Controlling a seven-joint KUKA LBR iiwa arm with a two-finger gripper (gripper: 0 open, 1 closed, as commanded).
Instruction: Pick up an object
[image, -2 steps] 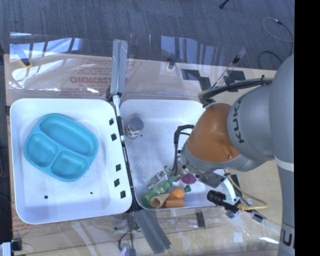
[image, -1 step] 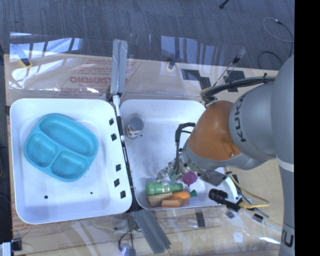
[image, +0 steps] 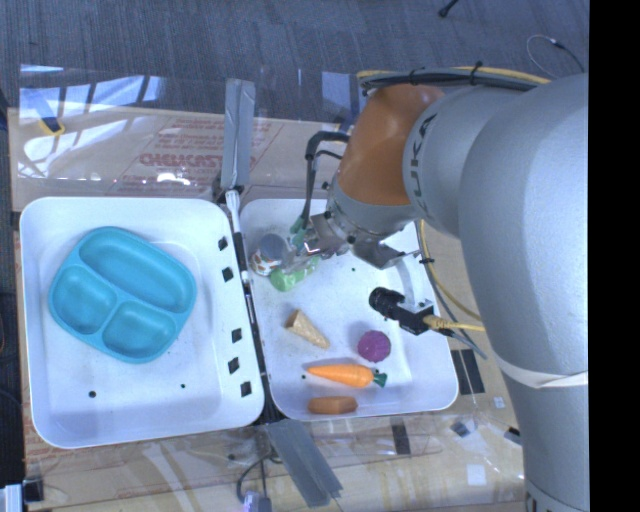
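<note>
My gripper (image: 298, 252) reaches down into the upper left corner of the right bin (image: 440, 385), below the orange band of the arm. A green toy (image: 284, 279) lies right under its tip, touching or nearly touching it. Just to the left, against the bin wall, sits a small round grey and white object (image: 267, 250). Farther down the bin lie a yellow cheese wedge (image: 307, 328), a purple ball (image: 374, 346), an orange carrot (image: 341, 375) and a brown sausage (image: 332, 405).
The left bin (image: 60, 400) holds a blue divided plate (image: 122, 292). The arm's grey body covers the right side of the right bin. A black connector with a yellow cable (image: 400, 309) hangs over that bin's right part.
</note>
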